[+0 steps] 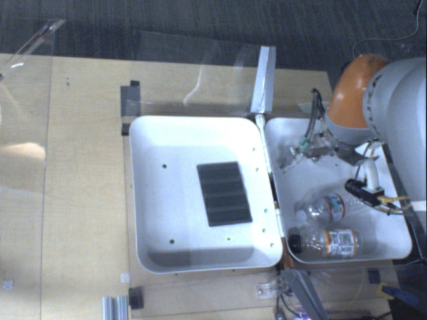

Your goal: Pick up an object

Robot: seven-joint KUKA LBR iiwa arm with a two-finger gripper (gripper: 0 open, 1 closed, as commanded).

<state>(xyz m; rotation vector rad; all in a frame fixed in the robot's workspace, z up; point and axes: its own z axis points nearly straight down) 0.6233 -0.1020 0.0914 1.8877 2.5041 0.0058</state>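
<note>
A black ribbed rectangular pad (225, 193) lies flat in the middle of the left white bin (150, 179). In the right bin (287, 199) two plastic bottles lie on their sides. One is a clear bottle (327, 207) near the middle. The other, a bottle with a black cap and amber contents (328, 243), rests along the front wall. My gripper (295, 154) hangs low over the back left part of the right bin, apart from both bottles, and I see nothing held in it.
The grey arm with its orange band (350, 99) covers the right bin's back right corner. A raised divider (270, 179) separates the two bins. A metal post (263, 85) stands behind the bins, and pale wooden bench spreads to the left.
</note>
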